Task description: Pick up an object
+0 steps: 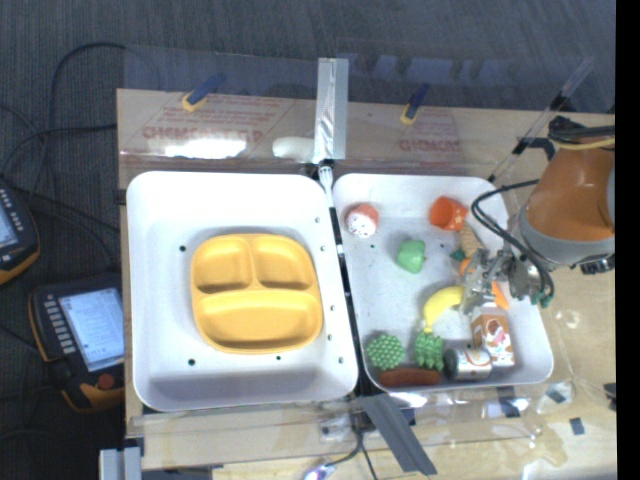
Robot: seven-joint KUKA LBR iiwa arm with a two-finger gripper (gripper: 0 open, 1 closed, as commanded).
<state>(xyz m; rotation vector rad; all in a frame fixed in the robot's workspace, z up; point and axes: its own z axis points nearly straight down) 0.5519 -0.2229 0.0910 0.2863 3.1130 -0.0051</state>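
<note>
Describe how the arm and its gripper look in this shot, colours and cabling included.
The arm enters from the right with a broad, rounded orange band above a grey wrist section. Black cables loop around it, one curving down in front of the wrist and others running off behind. The gripper is a small cluster of grey and metallic parts, too cluttered against the right bin to make out finer detail.

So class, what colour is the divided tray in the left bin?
Yellow tray, clearest in the camera view.
</note>
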